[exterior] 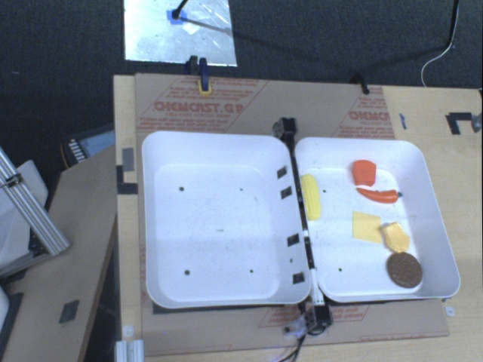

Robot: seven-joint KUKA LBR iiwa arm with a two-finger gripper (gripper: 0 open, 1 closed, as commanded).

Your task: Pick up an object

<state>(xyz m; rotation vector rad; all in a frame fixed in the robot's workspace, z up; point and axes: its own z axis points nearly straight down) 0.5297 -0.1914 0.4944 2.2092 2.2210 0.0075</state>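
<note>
Objects available for picking are all gathered in the right bin [447, 256], one of two shallow white bins set side by side on a brown printed board [226, 100]. Nearest the camera, at the right bin's near right corner, a brown disc [405, 269] is seen lying flat. Just beyond it a lumpy yellow piece [396, 237] is found, touching or nearly touching a pale yellow square slice [367, 227] towards the bin's middle. Against the bin's left wall a yellow corn cob [310, 196] is laid lengthwise. Farther back, a slim red pepper [377, 195] is laid crosswise, and an orange-red block [364, 172] is placed just behind it, near the bin's far wall. To the left of the right bin, the left bin [151, 225] is joined to it along a dark clipped seam. Well beyond the right bin, a silver sheet [177, 21] is seen on the dark floor. Whether the claw is open or closed cannot be told.
</note>
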